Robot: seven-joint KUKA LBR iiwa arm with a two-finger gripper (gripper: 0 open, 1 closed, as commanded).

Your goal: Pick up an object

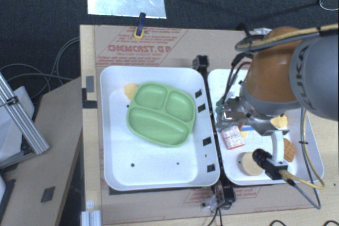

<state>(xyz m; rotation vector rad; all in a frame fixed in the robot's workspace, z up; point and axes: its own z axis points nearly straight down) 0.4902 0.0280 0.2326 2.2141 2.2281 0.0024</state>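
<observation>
One grey-and-orange arm (pixel 275 82) hangs low over the right bin (pixel 312 166) at the frame's right, its gripper (pixel 233 116) down among the clutter; whether it grips anything cannot be told. Candidates lie just beside it: a red-and-white packet (pixel 232 137), a tan round piece (pixel 249 164). Left, a green divided tray (pixel 161 113) fills the other bin (pixel 114 166). The grasp seems underway; next, a clean lift.

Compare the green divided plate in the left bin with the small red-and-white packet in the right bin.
The green divided plate is large, rounded and one colour; the red-and-white packet is small, boxy and printed. The plate lies in open view in the left bin, while the packet sits by the dividing wall of the right bin, just beneath the arm. Both lie on a white bin floor.
</observation>
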